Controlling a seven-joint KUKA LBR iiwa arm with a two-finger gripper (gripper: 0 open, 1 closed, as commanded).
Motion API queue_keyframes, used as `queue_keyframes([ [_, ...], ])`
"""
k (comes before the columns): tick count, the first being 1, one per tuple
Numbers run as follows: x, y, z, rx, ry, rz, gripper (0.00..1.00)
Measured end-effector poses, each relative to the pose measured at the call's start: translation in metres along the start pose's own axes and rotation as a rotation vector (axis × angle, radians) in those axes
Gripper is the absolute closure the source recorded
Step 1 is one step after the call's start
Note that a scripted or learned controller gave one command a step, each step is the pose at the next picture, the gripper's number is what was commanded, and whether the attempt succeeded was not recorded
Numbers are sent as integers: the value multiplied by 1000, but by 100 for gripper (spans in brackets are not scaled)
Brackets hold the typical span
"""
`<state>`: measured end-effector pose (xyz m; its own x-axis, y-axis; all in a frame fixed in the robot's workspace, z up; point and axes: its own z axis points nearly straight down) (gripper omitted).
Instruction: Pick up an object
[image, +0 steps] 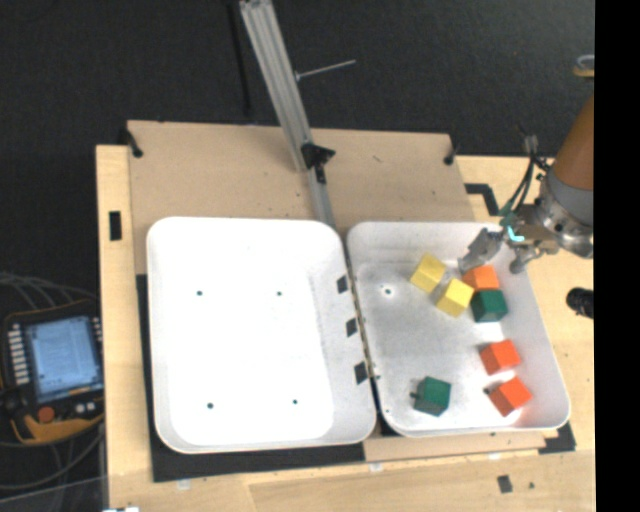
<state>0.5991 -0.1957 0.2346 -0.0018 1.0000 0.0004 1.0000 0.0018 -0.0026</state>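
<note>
Seven small blocks lie in the right bin (400, 420), all of them below or to the left of the hand (497, 252) as the camera sees it: two yellow, two green and three orange. The left bin (170, 330) sits well off to the hand's left, past the hinged seam between the two bins.

The hand hangs over the far right corner of the right bin, its two fingers spread apart with nothing visible between them — released, not grasping. One finger (480, 246) slants down to the left, the other points down on the right.

Just below the hand lies an orange block (484, 277), touching or nearly touching the green block (489, 305) beneath it. To the hand's lower left sit the two yellow blocks, one (428, 273) further left and one (455, 297) nearer, corner to corner. These blocks are close to cubes, so no long axis can be told; the yellow ones sit turned at a slant to the bin walls.

Further below the hand, near the bin's right wall, lie the second orange block (499, 355) and the third orange block (510, 395) — one behind the other. The second green block (432, 395) sits alone, well below and to the left of the hand.

The table (250, 160) of pale board carries both bins.
</note>
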Motion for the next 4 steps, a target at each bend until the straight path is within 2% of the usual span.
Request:
queue_keyframes([
  [1, 0, 1, -3, -4, -2, -2, 0],
  [2, -1, 2, 60, 2, -2, 2, 0],
  [3, 0, 6, 105, -11, -2, 3, 0],
  [4, 3, 9, 136, -10, 1, 2, 0],
])
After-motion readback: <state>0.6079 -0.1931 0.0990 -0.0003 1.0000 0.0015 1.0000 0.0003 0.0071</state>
